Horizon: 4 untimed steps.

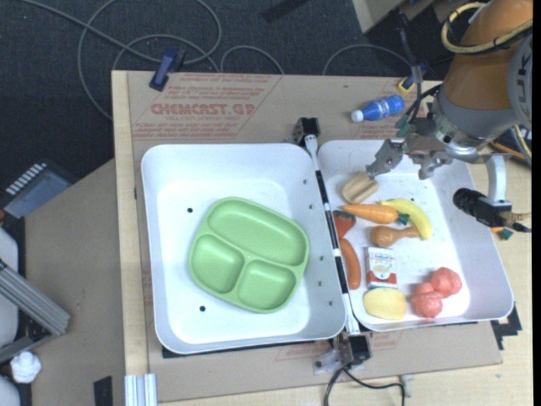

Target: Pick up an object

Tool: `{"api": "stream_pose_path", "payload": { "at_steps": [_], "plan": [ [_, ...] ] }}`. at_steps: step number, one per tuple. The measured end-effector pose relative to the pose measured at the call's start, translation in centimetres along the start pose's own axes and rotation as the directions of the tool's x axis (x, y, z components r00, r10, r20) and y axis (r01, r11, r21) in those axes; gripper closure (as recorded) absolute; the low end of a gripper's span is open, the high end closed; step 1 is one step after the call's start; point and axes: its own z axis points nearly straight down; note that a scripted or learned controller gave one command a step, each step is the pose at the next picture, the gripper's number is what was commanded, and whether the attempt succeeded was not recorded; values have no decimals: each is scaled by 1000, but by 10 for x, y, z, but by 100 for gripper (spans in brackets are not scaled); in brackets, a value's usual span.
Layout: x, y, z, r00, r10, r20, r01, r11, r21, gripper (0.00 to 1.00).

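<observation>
Red print on the bench point(211, 104), upper middle of the frame, reads "CHEMCAST GP"; the smaller lines under it are too fine to read. The small carton point(382, 266) in the right bin point(494, 265) bears a label that cannot be read.

That bin also holds one carrot point(372, 213), long axis left to right with its tip to the left, one banana point(412, 214), one bread piece point(358, 188), one sausage point(351, 262), one lemon point(385, 303) and a red berry cluster point(436, 291).

The left bin point(169, 176) holds one green three-part plate point(248, 254).

One blue bottle point(379, 109) lies on the bench, upper right.

The gripper point(408, 161) hangs above the right bin's top edge, fingers spread apart with nothing between them.
</observation>
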Motion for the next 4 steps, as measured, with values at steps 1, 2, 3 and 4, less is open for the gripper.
{"api": "stream_pose_path", "payload": {
  "at_steps": [1, 2, 3, 4],
  "plan": [
    [-10, 10, 126, 1000, 1, 1, -1, 1000, -4, 0],
    [-7, -20, 134, 1000, 1, 0, -1, 1000, 0, 0],
    [-3, -45, 134, 1000, 1, 0, -1, 1000, 1, 0],
    [-3, -44, 124, 1000, 2, 1, -2, 1000, -1, 100]
  ]
}}
